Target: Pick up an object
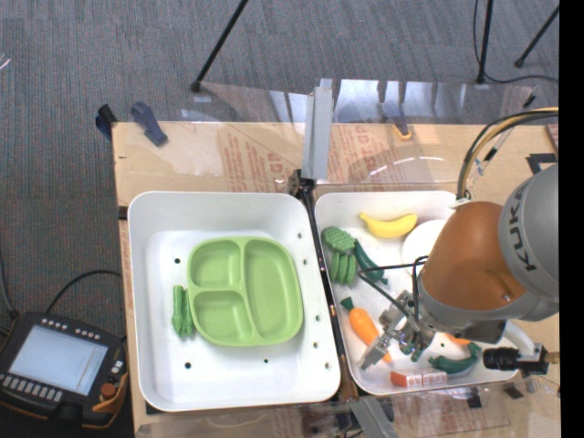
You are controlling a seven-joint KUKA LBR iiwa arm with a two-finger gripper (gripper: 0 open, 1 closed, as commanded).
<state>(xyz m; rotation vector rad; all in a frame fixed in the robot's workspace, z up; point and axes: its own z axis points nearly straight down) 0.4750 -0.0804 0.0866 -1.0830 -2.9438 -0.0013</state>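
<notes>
Two shallow white bins were seen side by side on the bench. In the left bin a green divided plate with three compartments was laid near the middle, and a small green bundle, seemingly toy beans, was placed just beside the plate's left edge.

The right bin was partly covered by the arm, which was reached in from the right, its orange band turned toward the camera. The gripper was lowered over the bin's lower middle, pointed down and to the left. Whether its fingers were spread or pressed together could not be told, as they were blurred against the items beneath, and nothing was clearly seen pinched between them.

An orange toy carrot was lain in the right bin just beside the gripper tip, close to the bin's left wall; contact could not be confirmed. A yellow banana was set near the bin's upper edge, and a green leafy toy vegetable was found below and left of it. A white round dish was partly hidden by the arm. A red-and-white packet was seen by the lower wall, with a dark green curved piece just above it
</notes>
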